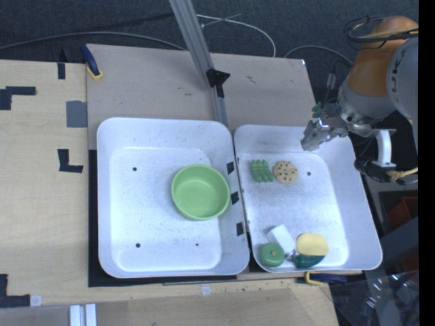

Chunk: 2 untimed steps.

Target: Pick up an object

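Observation:
My gripper [313, 140] hangs over the far right corner of the right bin [340, 182], with nothing visible between its fingers. A round cookie [285, 172] and a green ridged piece [261, 170] lie side by side in the bin's upper left part, to the left of and below the gripper. At the near edge sit a green round fruit [272, 255], a white block [281, 236], a yellow object [312, 243] and a teal piece [309, 260], clustered together.
A green bowl [200, 191] rests in the left bin [129, 148]. A grey slanted pole [196, 39] crosses the bench behind the bins. Cables lie on the dark floor at the back. A blue and yellow clamp [91, 63] sits at the bench's far left.

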Motion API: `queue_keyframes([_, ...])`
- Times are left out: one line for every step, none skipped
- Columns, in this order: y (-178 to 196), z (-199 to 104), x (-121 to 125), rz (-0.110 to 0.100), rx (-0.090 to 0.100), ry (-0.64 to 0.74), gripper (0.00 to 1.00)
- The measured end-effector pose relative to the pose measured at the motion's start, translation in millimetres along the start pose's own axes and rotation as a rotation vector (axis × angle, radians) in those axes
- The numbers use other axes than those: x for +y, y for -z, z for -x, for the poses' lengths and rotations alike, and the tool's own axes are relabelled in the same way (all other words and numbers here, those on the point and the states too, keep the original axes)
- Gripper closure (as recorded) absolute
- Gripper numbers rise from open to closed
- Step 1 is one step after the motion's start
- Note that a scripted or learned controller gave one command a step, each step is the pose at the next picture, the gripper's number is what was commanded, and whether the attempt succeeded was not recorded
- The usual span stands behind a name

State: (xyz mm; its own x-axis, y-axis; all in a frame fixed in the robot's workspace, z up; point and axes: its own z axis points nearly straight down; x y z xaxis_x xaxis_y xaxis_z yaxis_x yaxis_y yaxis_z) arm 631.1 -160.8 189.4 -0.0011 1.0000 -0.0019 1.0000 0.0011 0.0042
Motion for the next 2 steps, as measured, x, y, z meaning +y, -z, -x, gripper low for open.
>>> queue_keyframes([43.2,2.8,1.4,0.0,0.0,0.0,1.0])
queue_keyframes([81.7,2.5,2.6,-0.001,0.001,0.001,1.0])
